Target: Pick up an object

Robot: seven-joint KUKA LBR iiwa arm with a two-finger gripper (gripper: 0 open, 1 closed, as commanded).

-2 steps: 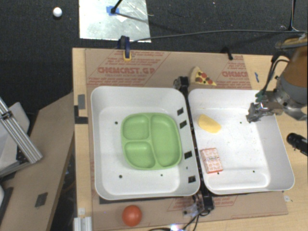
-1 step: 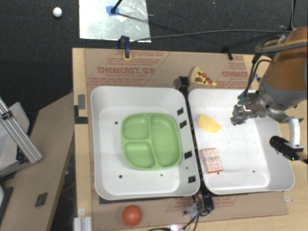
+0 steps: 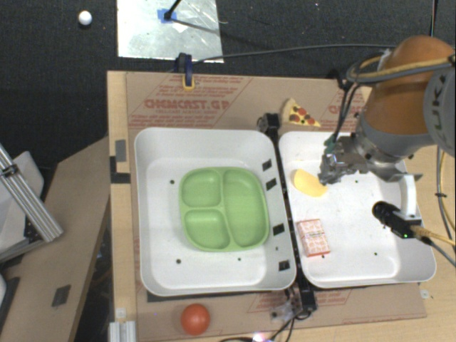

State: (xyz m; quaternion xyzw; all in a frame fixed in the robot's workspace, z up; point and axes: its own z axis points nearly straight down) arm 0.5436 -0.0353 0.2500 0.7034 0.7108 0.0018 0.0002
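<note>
The yellow piece point(image 3: 308, 184) lies in the right bin point(image 3: 356, 258), in its upper left part, close to the wall shared with the other bin; it is smooth and rounded, lying flat on the white floor. My gripper point(image 3: 331, 168) is down at its upper right edge, touching it or just beside it (from this slant I cannot tell which); whether my grip is released or clenched I cannot tell either, and nothing shows the piece held. Below the piece, well apart from it, a pink packet point(image 3: 313, 236) lies flat in the same bin, near the left wall.

The left bin point(image 3: 157, 191) holds a green plate point(image 3: 223, 209) with three compartments, set about in its middle; both bins sit side by side on cardboard point(image 3: 214, 98). On that cardboard, just beyond the right bin's top rim, lies a pizza slice point(image 3: 300, 114); by the front edge, below the left bin, sits a red ball point(image 3: 194, 318); a blue clamp point(image 3: 186, 68) grips the far edge. Farther back, a shiny sheet point(image 3: 167, 20) and a white ball point(image 3: 85, 18) lie on the dark surface.
</note>
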